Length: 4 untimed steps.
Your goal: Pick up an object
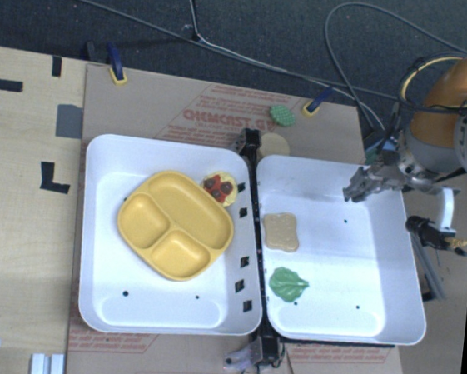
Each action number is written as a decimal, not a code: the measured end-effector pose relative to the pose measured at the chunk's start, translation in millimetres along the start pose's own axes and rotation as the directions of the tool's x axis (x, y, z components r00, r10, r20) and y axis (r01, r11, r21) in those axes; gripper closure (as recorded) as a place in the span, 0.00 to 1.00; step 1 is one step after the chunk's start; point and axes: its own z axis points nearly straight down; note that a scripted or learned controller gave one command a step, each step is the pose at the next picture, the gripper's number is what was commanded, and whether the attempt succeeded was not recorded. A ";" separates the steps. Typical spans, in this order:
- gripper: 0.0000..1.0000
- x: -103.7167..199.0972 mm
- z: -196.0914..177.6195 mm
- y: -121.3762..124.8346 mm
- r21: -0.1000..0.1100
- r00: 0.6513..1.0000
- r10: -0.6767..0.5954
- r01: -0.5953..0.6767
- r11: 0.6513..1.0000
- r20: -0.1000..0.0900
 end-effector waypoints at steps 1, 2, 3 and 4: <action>1.00 1.8 -43.3 4.4 -0.001 1.000 -0.001 0.001 1.000 0.000; 1.00 -5.1 -95.7 12.6 -0.001 1.000 -0.001 0.001 1.000 0.001; 1.00 44.7 -99.5 8.2 0.003 1.000 -0.004 0.004 1.000 -0.001; 1.00 105.7 -87.8 -6.3 0.006 1.000 -0.005 0.005 1.000 -0.002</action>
